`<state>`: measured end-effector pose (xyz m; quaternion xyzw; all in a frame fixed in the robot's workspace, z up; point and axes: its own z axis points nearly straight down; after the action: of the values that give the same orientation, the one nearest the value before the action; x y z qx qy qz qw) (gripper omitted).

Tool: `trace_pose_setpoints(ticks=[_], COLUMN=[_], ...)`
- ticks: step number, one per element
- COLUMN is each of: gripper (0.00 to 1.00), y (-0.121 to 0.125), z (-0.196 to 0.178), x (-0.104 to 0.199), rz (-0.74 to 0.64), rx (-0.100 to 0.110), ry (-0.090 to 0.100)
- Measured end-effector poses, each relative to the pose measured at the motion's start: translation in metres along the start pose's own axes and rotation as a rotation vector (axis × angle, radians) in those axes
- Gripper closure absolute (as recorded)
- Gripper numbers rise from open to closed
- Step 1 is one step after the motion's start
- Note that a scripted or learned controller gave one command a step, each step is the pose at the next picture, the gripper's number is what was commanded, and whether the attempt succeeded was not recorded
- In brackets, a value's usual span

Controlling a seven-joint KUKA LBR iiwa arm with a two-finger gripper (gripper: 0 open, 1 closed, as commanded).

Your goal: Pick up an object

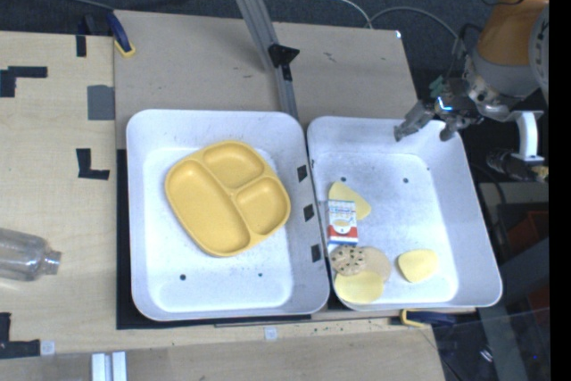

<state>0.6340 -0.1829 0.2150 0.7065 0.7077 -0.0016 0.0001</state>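
Clutter of small yellow food pieces and a red-and-white carton (343, 222) lies down-left of the parted, empty pincer (427, 126), carton's long axis near-to-far.

You see 2 matt white plastic bins (143, 192), a smooth yellow plastic tray (227, 196), and a bare wooden bench (53, 129).

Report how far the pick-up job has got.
Done: nothing yet looks lifted. The small carton, the cookie and the yellow pieces all lie on the floor of the right bin, and the yellow divided plate rests in the left bin.
In hand: the gripper sits at the right bin's far corner, open, nothing between its jaws.
Left: reach an object, grasp it, lift.
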Motion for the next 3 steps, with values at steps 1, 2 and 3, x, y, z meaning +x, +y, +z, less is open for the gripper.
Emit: trace_pose_setpoints(ticks=[1, 2, 3], gripper=[0.00, 0.00, 0.00], y=[0.044, 0.046, 0.036], z=[-0.100, -0.098, -0.136], x=[0.042, 0.048, 0.095], rz=[-0.005, 0.001, -0.004], rx=[-0.012, -0.001, -0.006], ry=[0.001, 0.000, 0.003])
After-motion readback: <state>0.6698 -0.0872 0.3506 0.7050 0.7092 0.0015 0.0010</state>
